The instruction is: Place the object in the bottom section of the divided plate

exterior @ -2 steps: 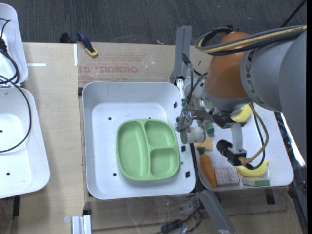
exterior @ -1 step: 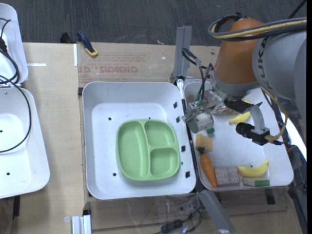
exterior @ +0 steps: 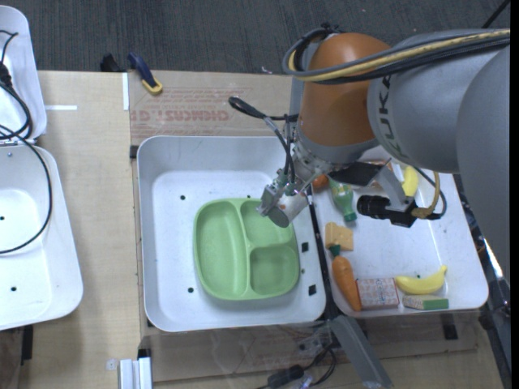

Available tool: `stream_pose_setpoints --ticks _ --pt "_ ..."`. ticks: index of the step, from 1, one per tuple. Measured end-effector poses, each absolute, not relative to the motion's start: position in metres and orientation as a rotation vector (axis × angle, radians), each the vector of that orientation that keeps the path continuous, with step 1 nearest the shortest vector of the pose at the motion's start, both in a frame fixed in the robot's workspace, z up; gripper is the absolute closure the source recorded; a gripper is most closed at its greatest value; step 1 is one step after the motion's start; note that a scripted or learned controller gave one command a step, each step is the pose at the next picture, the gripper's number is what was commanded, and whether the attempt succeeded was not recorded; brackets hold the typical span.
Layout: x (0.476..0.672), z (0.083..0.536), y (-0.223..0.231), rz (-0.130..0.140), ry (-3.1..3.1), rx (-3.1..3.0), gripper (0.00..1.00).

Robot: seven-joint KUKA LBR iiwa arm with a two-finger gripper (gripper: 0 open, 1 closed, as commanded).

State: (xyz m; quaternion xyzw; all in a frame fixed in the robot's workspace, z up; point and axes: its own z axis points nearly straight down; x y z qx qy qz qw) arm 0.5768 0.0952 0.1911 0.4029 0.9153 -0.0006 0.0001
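gripper point(exterior: 278, 203) over green divided plate point(exterior: 246, 250) | left bin point(exterior: 154, 241)

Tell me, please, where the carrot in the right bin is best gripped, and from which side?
Probably across the middle of the carrot, coming straight down. It lies flat, long axis running up-down in view, so fingers should close left-right; the bin wall crowds its left side.

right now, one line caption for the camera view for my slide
KUKA arm's gripper hovers over the green divided plate in the left bin, with a carrot and banana in the right bin.
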Motion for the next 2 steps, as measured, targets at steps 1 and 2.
stream_pose_setpoints --ticks 1,2 --pt "0.5333 0.1884 0.1807 -0.003 3.029 0.837 1.00" --pt "0.5335 0.1885 0.1802 -0.002 3.029 0.838 0.00"
